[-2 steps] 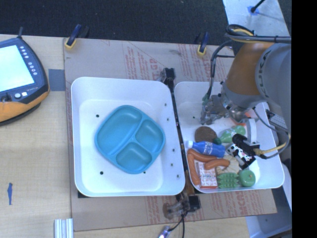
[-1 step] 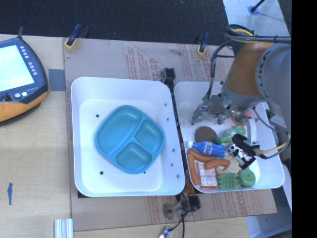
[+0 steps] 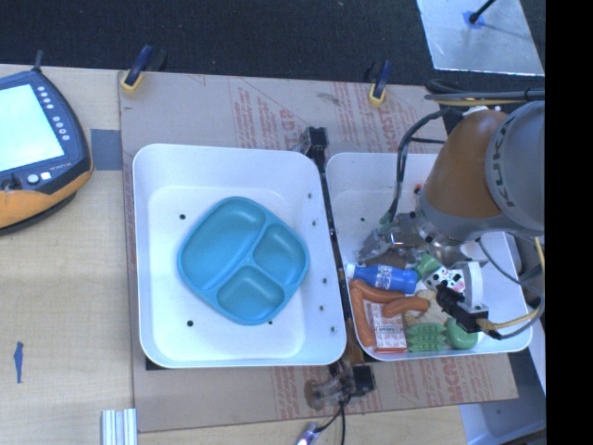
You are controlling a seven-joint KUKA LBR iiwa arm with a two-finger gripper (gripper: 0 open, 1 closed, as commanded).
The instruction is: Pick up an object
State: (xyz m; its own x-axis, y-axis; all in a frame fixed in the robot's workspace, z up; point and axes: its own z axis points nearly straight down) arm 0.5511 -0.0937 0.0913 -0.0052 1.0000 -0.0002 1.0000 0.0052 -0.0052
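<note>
In the right bin [image 3: 345,176], a heap of small objects is lying toward the near end, at about five o'clock from the view's centre. A blue bottle [image 3: 384,277] with a white cap is lying on its side at the heap's left. Just below it, at six o'clock, an orange sausage-shaped toy [image 3: 389,300] is curving across a red-and-white printed packet [image 3: 385,328]. At three o'clock from the packet a green studded block [image 3: 428,337] is resting beside a rounded green piece [image 3: 462,339]. A black-and-white spotted toy [image 3: 452,282] is sitting at three o'clock from the bottle.

The gripper [image 3: 400,239] is hanging low over the heap, at twelve o'clock from the bottle, under the grey-and-orange arm [image 3: 482,170] that is reaching in from three o'clock. I cannot tell how its jaws are standing, nor whether anything is between them.

In the left bin [image 3: 153,179], at nine o'clock from the heap, a blue divided plate [image 3: 243,260] is lying flat near the middle. Well beyond, at ten o'clock, a control pendant [image 3: 37,151] with an orange rim is resting on the bench [image 3: 65,295].
</note>
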